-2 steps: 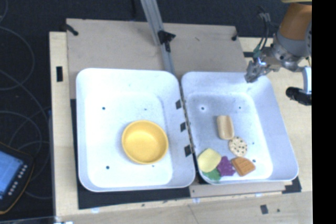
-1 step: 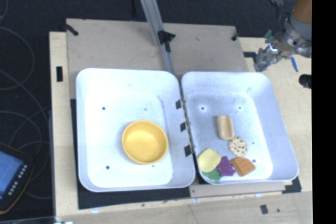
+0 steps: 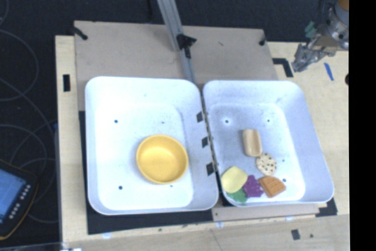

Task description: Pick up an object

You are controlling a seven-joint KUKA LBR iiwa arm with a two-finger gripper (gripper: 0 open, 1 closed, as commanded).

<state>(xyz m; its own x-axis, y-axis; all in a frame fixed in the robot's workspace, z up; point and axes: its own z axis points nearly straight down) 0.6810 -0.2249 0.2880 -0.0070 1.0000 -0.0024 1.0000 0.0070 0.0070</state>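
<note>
Up at the view's top right, off beyond the right bin's (image 3: 305, 126) far corner, the pincer (image 3: 306, 60) hangs above the bench with nothing between its fingers; whether they are spread or closed I cannot tell. Its candidates sit well apart from it, clustered in that bin's near corner: a tan bread-like piece (image 3: 251, 142), a speckled cookie (image 3: 267, 163), a yellow piece (image 3: 234, 178), a purple piece (image 3: 253, 186) and an orange wedge (image 3: 272, 186). They crowd each other and the wall, likely hampering a grasp. The left bin (image 3: 106, 126) holds a yellow bowl (image 3: 162, 159), alone and easier to reach.

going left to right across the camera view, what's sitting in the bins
yellow bowl → yellow-green piece → purple piece → orange wedge. The tan bread-like piece and speckled cookie overlap these in left-right position, so I leave them out.
</note>
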